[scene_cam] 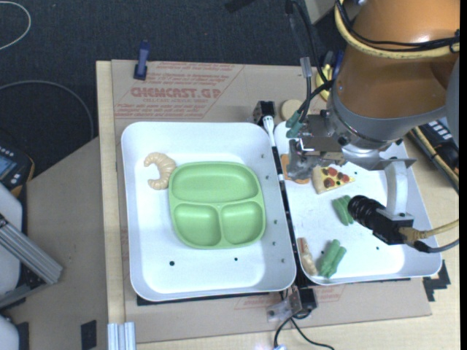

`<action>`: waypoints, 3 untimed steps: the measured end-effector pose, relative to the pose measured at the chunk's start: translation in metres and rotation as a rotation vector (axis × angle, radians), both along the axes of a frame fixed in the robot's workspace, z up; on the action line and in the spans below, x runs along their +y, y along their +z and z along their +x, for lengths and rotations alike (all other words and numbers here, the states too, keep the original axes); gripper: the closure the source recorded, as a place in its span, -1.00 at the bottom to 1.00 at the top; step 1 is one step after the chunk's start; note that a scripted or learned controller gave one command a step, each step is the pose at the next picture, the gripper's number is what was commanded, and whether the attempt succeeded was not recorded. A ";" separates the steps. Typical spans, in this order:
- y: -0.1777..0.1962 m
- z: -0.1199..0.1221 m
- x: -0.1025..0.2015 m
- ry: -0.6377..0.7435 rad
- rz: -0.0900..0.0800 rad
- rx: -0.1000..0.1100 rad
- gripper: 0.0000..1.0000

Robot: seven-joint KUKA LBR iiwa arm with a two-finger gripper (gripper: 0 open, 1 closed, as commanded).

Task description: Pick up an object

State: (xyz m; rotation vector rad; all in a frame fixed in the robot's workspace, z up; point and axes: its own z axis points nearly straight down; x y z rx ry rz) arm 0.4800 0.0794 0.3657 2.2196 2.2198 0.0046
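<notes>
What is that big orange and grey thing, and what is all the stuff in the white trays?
That is a robot arm, seen by a camera looking down from above. It reaches in from the right, and its gripper, the part that grabs, hangs over the right bin. I cannot see anything held in it. Near it lies a toy pizza slice, and further down some green toy vegetables. The left bin holds a green divided plate with a toy croissant beside it.
</notes>
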 end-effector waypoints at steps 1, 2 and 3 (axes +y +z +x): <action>0.127 0.000 -0.012 0.000 0.003 -0.014 1.00; -0.001 -0.002 0.001 -0.001 -0.003 0.018 1.00; 0.125 0.000 -0.051 -0.006 0.000 -0.013 1.00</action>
